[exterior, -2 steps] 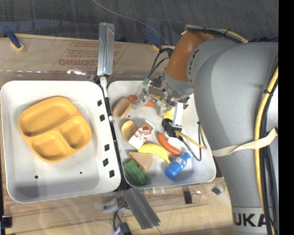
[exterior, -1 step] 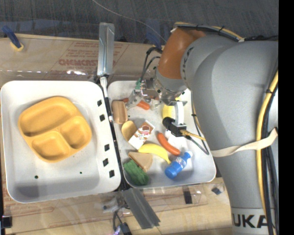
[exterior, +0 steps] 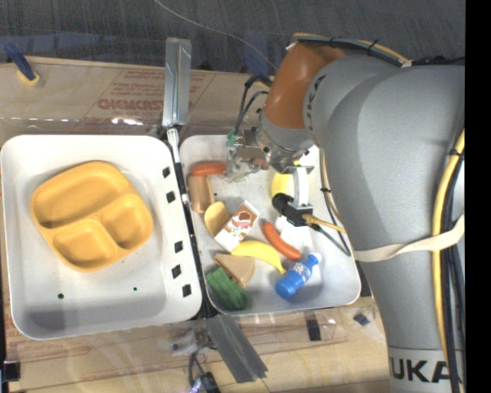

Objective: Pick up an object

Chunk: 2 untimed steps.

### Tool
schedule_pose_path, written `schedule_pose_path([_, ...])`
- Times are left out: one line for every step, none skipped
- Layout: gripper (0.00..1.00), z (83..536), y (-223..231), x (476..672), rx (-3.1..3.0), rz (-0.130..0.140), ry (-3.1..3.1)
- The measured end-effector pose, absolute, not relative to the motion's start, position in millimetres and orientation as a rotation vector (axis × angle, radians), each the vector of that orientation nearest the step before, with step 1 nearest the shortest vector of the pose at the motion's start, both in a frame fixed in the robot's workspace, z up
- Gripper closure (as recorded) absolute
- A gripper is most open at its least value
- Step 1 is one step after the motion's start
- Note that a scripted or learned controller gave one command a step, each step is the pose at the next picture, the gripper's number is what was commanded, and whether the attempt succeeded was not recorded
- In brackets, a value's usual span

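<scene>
My gripper (exterior: pixel 244 162) hangs low over the back of the right bin (exterior: pixel 344 289), under the orange band of the arm. Just left of it lies a red-orange sausage (exterior: pixel 205 169), with a brown roll (exterior: pixel 200 191) below that. Toward the front lie a white and red carton (exterior: pixel 239 224), a yellow wedge (exterior: pixel 216 216), a banana (exterior: pixel 260 255), an orange carrot-like piece (exterior: pixel 281 241), a tan sandwich wedge (exterior: pixel 235 268), a blue bottle (exterior: pixel 298 277) and a green piece (exterior: pixel 228 290). I see nothing held.
The left bin (exterior: pixel 33 309) holds a yellow divided plate (exterior: pixel 92 214). A ridge with black clips (exterior: pixel 180 236) separates the two bins. The grey arm body covers the right side of the right bin. Brown cardboard lies behind the bins.
</scene>
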<state>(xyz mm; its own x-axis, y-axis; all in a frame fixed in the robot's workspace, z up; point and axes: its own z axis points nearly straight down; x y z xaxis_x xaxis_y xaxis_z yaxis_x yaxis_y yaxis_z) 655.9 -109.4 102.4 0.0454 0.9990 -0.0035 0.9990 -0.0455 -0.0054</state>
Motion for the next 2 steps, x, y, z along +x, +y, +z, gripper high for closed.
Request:
schedule_pose_path([1.00,197.0,-22.0,659.0,-2.381,-0.012,-2.054])
schedule_pose_path([1.00,191.5,-76.3,530.6,-2.360,0.006,-2.070])
